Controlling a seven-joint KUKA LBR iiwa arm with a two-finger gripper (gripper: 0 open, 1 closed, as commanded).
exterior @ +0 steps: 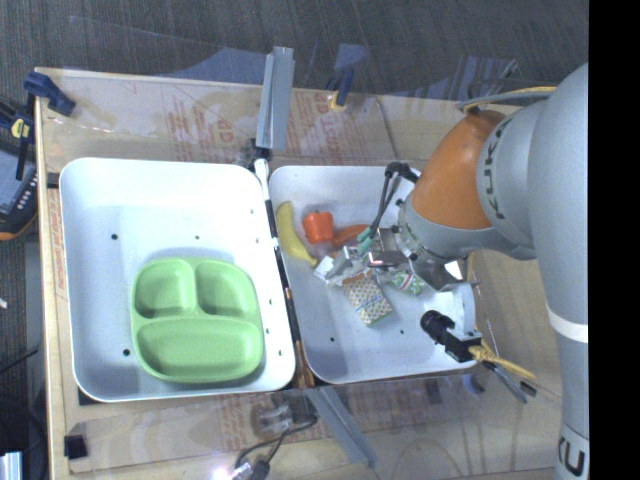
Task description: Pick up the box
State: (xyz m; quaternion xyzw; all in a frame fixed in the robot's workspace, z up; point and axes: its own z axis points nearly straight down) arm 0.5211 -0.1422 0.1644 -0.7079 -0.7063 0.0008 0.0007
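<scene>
The box (369, 304), small with a brown and white checked pattern, lies tilted in the middle of the right bin (335, 358). My gripper (352, 264) hangs low over the bin, just above and to the left of the box's upper end. From this angle I cannot tell whether it touches the box.
A yellow banana (291, 233) lies along the right bin's left wall, with an orange-red object (319, 227) beside it. A small green and white packet (406, 282) lies right of the box. The left bin (90, 198) holds a green divided tray (197, 319).
</scene>
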